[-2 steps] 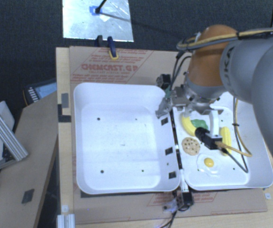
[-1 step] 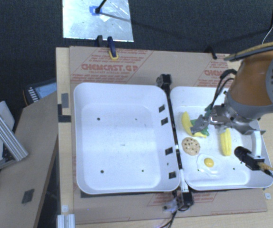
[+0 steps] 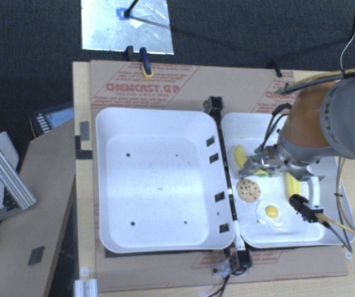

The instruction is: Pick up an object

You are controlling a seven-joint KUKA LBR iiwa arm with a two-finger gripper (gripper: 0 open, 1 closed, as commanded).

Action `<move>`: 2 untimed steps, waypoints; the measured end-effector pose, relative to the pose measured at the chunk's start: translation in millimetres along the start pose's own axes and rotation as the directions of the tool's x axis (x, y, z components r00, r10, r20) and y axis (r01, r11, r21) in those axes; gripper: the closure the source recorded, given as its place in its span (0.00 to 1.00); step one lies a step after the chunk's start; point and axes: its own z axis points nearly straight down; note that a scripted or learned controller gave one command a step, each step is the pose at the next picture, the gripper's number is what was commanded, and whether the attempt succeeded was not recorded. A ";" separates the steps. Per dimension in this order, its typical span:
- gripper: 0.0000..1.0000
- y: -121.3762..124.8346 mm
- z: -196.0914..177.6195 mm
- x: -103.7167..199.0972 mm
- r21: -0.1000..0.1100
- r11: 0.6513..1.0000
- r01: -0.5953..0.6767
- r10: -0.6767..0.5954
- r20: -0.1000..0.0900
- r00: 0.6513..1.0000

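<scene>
The gripper (image 3: pixel 256 166) hangs low inside the right bin (image 3: pixel 252 124), and whether it is open or shut cannot be told, since the wrist and cabling hide that part of it.

Taking the cookie (image 3: pixel 248 190) as the landmark: the gripper is just above and a little right of it, the yellow banana-like piece (image 3: pixel 240 156) lies further up from the cookie toward the bin's back wall, a second yellow piece (image 3: pixel 293 185) lies to the cookie's right, and the fried egg (image 3: pixel 273 215) sits just below and right of it, near the bin's front rim.

The likely risk is a miss: the toys lie close together, so a descent between the cookie and the upper yellow piece could nudge one aside or close on nothing. The cookie and the egg are both flat and low, and I judge they would offer little to pinch from above; a finger could ride over the top or press the thing against the bin floor. The central divider between the bins stands just left of the cookie, so a grasp attempted on that side may leave little room.

The cookie is round, tan and speckled with dark chips, lying flat. The egg is a white irregular patch with a yellow yolk at its middle
</scene>
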 end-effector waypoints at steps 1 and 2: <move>0.00 62.2 -5.0 9.1 -0.004 1.000 0.006 -0.006 -0.003 1.000; 1.00 60.3 -15.3 8.4 -0.001 1.000 0.006 -0.006 -0.004 1.000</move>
